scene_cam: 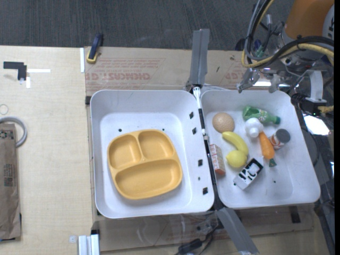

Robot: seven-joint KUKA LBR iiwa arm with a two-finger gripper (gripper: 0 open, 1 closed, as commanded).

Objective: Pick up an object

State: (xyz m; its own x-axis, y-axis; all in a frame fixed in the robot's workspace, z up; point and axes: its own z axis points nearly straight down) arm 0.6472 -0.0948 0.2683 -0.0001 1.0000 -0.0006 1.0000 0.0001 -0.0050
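The right bin holds several objects. A brown egg-shaped thing lies at its upper left, with a banana and a lemon below it. To their right lie a green bottle, a white ball, a carrot and a small can. A black-and-white box sits lowest, and a reddish packet lies along the left wall. My gripper hangs over the bin's far rim, above the green bottle, with nothing seen in it.
The left bin holds a yellow divided plate. A grey divider post rises between the bins at the back. Cables and the arm's orange band crowd the upper right corner. Cardboard lies behind the bins.
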